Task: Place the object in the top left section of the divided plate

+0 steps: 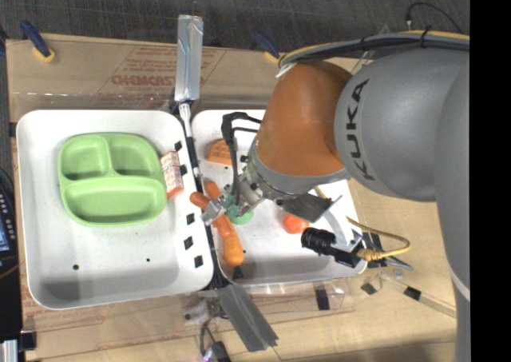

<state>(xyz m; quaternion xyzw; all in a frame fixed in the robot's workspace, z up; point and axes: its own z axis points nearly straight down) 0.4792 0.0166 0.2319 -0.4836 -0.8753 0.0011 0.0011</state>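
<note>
Camera view: the likely target, a green object (239, 210), lies in the right bin (271, 268) under the gripper (233, 202), whose finger state I cannot tell. Carrots (230, 244) crowd it at six o'clock, so a grab could catch the wrong item; the plate (112, 178) sits well apart at nine o'clock.

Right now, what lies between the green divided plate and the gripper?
In the camera view, a small red-and-white packet sits beside the green divided plate, then the bins' adjoining rims before the gripper.

Green divided plate (112, 179) sits in left bin (48, 272) — gripper (227, 207) low in right bin (271, 268), among orange carrot-like pieces (230, 244), frame centre.
</note>
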